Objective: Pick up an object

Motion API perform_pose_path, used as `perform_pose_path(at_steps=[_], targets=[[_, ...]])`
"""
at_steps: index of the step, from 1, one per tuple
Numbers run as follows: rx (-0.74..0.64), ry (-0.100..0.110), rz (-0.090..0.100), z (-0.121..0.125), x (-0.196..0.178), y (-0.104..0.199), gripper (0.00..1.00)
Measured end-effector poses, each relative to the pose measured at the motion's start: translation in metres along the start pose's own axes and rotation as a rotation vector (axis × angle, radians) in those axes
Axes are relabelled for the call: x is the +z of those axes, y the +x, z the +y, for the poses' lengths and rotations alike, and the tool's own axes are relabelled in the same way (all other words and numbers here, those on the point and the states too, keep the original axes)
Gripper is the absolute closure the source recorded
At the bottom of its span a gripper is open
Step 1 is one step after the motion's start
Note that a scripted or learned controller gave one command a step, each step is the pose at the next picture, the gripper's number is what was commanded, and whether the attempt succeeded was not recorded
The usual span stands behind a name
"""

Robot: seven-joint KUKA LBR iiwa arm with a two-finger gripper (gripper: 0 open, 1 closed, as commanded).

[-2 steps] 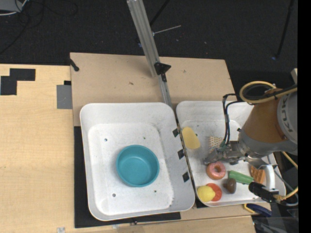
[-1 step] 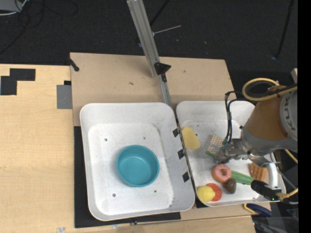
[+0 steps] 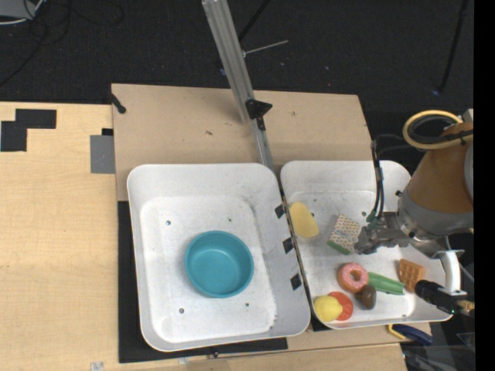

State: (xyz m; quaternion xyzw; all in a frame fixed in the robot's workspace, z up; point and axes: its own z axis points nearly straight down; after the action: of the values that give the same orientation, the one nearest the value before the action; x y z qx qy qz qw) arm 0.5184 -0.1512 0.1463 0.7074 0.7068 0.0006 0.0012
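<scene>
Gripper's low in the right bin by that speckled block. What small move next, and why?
Probably a short straight descent onto the speckled block, then close. The gripper sits at the block's right edge in the right bin, with nothing visibly between its fingers. The pink donut and green piece lie just below, so a sideways sweep risks nudging them. Whether it is centred enough is hard to judge.

Right bin (image 3: 325, 178) crowded; bare far corner.

Grey arm (image 3: 437, 207), orange band, dark metal end effector (image 3: 370, 239)
</scene>
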Motion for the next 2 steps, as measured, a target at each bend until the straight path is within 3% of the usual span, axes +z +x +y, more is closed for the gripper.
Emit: perform_pose_path(at_steps=[2], targets=[[-0.002, -0.001, 0.000, 0.008, -0.107, 0.006, 1.00]])
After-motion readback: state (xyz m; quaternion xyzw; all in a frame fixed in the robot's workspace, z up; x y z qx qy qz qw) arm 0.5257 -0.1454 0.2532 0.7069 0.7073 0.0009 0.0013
